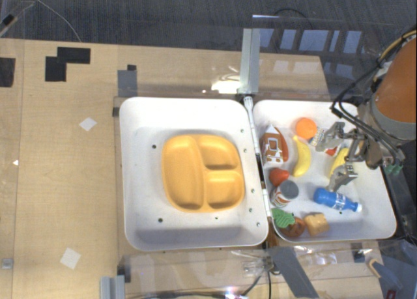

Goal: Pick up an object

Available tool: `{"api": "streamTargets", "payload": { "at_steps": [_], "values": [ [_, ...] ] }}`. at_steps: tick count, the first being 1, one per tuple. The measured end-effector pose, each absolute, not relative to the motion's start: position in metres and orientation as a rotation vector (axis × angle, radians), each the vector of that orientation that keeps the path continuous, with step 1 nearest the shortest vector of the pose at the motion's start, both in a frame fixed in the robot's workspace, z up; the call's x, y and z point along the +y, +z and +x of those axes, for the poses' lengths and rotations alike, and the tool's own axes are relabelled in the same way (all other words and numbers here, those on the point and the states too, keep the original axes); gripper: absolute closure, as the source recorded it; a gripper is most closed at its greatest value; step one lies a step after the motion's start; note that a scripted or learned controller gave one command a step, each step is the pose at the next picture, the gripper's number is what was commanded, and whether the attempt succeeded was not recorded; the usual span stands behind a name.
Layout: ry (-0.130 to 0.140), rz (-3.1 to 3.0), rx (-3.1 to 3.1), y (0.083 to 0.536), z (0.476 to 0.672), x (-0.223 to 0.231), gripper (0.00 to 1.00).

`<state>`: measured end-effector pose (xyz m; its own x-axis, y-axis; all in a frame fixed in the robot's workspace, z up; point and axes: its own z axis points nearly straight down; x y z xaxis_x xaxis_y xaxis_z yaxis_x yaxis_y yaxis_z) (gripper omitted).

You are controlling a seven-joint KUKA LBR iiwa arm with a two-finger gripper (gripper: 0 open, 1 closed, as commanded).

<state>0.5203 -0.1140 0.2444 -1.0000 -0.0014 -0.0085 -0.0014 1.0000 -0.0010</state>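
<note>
1. The table [58,180] carried two shallow white bins side by side; the left bin [140,219] held a yellow divided tray [201,171].
2. The right bin [378,216] held the small things: a banana [301,156], an orange ball [305,126], a brown-and-white football [274,147], a red piece [279,176], a small can [285,192], a blue bottle [335,200], a green piece [282,217] and a tan block [316,224].
3. The arm [397,96] reached in from the right, and its gripper [343,153] hung over the right half of the right bin.
4. The fingers [330,136] stood spread apart, with nothing clearly clamped between them.
5. A yellow object [339,158] with a bit of red beside it lay right at the fingers, partly hidden; contact could not be told.
6. The blue bottle lay just in front of the gripper; the banana and orange ball lay near its left side.
</note>
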Motion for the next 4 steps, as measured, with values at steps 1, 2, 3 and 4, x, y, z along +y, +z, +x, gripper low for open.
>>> {"api": "streamTargets", "payload": {
  "at_steps": [1, 2, 3, 4],
  "values": [
    [0.0, 0.579, 3.073, 0.089, 0.559, -0.151, 0.0],
    [0.0, 0.471, 3.093, 0.089, 0.575, -0.16, 0.0],
    [-0.006, 0.853, 3.024, 0.088, 0.659, -0.124, 0.0],
    [-0.005, 0.775, 3.028, 0.139, 0.632, -0.202, 0.0]
  ]
}}
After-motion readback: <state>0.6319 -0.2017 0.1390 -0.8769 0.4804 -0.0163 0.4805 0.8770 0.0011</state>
